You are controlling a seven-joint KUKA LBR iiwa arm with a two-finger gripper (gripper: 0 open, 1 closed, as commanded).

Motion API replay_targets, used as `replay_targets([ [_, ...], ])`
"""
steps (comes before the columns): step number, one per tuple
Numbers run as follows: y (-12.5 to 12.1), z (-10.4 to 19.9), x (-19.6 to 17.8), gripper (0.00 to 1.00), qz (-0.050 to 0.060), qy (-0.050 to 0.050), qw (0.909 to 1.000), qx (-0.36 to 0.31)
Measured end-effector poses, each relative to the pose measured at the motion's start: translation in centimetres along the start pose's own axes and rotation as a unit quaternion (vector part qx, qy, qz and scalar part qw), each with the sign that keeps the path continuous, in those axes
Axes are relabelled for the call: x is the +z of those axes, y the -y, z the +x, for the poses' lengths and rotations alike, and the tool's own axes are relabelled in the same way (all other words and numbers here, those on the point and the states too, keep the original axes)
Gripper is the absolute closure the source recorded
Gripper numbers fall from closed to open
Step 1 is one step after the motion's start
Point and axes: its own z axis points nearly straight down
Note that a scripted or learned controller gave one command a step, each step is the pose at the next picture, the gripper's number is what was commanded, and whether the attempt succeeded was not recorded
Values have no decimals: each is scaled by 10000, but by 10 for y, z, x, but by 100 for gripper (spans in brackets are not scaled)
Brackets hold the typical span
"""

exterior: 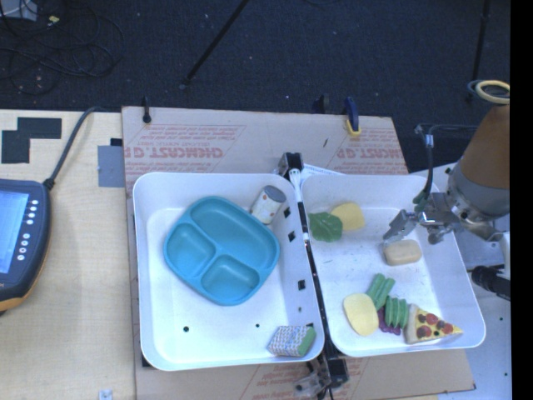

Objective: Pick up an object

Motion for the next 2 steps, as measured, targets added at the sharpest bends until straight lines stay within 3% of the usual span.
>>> replay_targets([
  [1,37,18,120,0,43,-30,10000,16],
  [2,59,10,85,0,52,-26,10000,11],
])
